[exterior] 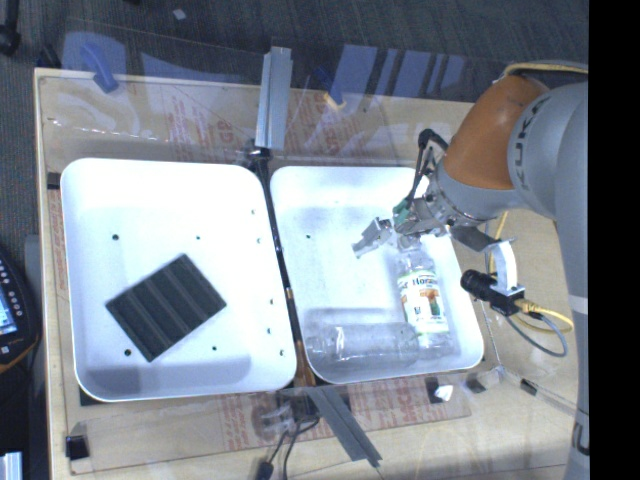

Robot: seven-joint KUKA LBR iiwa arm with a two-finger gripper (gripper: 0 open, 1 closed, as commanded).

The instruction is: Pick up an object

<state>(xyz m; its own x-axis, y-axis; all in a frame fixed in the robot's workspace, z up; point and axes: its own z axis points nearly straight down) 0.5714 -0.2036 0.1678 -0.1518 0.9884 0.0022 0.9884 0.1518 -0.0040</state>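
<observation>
Clear bottle (365,341) lying front of rt bin (300,268); pincer (385,236) above.

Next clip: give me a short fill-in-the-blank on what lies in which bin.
The dark ribbed rectangular pad lies in the ____ bin.
The clear plastic bottle with the white label lies in the ____ bin.
The gripper is above the ____ bin.
Missing words: left; right; right.
</observation>
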